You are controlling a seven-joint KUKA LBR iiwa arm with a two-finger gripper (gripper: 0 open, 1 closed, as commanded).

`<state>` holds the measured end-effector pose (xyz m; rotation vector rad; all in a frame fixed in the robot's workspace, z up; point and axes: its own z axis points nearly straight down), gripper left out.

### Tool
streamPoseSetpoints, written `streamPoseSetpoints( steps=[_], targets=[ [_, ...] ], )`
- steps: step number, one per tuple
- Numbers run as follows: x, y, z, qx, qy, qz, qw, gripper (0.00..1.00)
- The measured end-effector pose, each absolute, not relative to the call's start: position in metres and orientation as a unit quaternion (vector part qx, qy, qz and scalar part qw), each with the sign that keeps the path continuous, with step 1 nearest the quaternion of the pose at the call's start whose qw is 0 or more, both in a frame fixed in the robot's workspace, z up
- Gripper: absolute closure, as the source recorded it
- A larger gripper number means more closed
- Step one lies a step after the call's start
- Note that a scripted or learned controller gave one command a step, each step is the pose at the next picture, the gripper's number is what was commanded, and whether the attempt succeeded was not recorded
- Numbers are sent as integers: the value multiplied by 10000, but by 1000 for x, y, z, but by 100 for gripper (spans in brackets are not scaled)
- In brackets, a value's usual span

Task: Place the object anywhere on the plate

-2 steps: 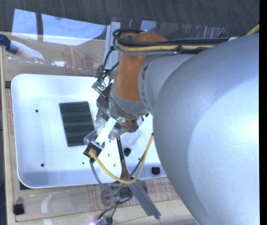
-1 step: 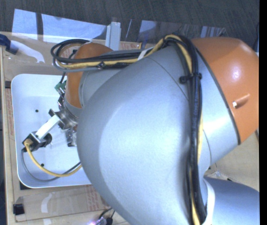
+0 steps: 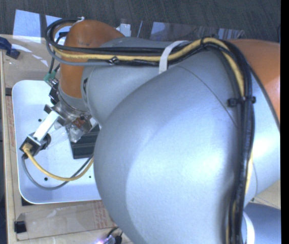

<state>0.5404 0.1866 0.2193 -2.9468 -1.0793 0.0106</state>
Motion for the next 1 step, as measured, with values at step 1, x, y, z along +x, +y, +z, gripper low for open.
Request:
streamPoseSetpoints(
  steps=[1],
  targets=[
    [598, 112, 206, -9389, -3440, 36, 18, 100]
  ],
)
